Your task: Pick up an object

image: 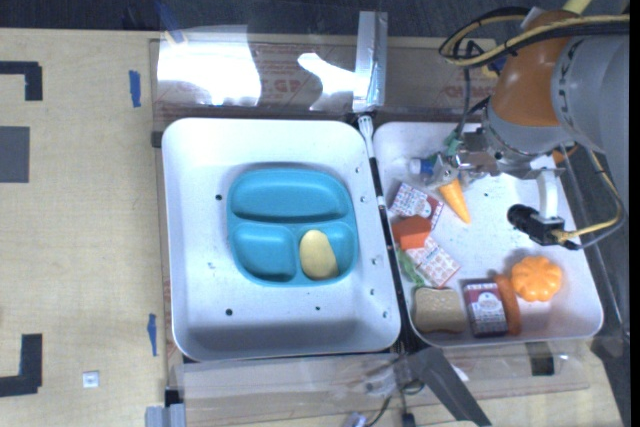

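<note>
Two white bins sit side by side on the bench [80, 215]. Left bin [190, 305] holds a blue tray [270, 215] with a yellow potato [318, 254]. Right bin [580, 310] holds a carrot [456, 201], pumpkin [537, 278] and packets. Gripper [458, 153] hangs just above the carrot; its state cannot be told.

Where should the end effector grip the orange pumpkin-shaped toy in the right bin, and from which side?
Grip the orange pumpkin-shaped toy across its rounded middle, coming from straight above. It sits apart from the red packet on its left, so fingers probably fit either side.
</note>
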Robot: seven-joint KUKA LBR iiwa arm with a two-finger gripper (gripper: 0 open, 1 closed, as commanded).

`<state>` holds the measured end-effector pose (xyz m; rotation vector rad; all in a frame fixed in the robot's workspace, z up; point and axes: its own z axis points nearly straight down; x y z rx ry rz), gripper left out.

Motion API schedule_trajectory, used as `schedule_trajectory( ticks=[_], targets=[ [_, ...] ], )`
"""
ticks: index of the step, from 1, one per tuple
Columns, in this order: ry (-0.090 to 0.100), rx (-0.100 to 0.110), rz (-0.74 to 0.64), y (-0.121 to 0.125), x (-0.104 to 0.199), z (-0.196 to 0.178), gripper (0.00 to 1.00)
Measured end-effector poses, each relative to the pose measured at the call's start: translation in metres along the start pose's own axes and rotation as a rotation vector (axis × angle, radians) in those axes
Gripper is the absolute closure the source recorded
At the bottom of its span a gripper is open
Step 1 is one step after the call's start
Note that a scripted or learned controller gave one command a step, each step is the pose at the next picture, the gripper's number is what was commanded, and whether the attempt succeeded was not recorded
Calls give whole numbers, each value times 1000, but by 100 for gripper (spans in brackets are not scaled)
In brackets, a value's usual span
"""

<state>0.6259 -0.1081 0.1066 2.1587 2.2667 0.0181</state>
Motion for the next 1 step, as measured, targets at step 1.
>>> schedule_trajectory(
  ticks=[1],
  targets=[
    [2,9,-136,15,73,-81,100]
  ],
)
